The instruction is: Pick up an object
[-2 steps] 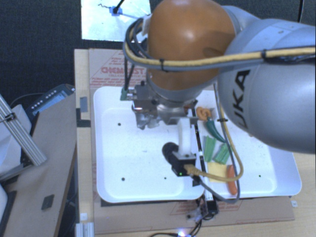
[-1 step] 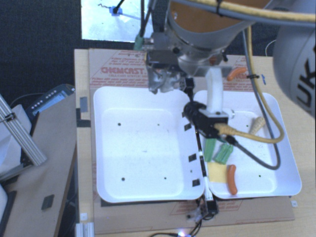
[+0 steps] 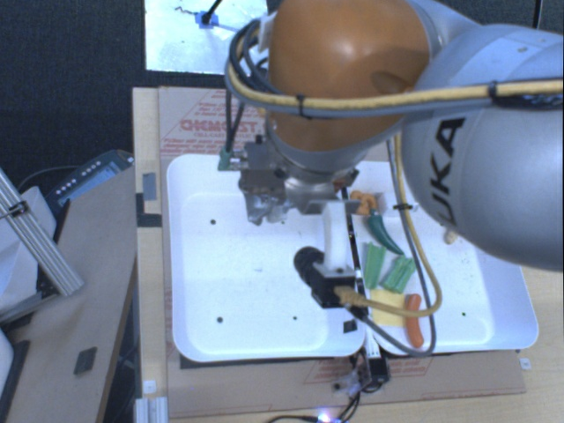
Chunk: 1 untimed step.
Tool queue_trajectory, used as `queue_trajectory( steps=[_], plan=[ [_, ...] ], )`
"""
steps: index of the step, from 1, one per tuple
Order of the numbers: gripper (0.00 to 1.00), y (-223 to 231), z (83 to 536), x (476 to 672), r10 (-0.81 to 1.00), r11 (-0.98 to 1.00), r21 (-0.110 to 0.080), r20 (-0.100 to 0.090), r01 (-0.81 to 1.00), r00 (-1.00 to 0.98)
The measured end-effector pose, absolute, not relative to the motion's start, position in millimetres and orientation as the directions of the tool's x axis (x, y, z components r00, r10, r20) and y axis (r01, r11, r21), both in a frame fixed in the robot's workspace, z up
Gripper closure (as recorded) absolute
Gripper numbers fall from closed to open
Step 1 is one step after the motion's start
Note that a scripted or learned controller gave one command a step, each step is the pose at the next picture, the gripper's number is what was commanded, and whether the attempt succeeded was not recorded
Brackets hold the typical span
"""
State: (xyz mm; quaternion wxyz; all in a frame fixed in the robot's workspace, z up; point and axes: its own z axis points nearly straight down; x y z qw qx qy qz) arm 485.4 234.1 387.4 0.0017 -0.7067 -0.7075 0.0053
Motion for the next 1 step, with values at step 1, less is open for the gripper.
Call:
queue_trajectory(
  steps=[1],
  plan=[
    [1.00, 234.4, 405.6, 487.2, 1.000, 0.004, 0.003, 0.002, 1.000, -0.004]
  ],
)
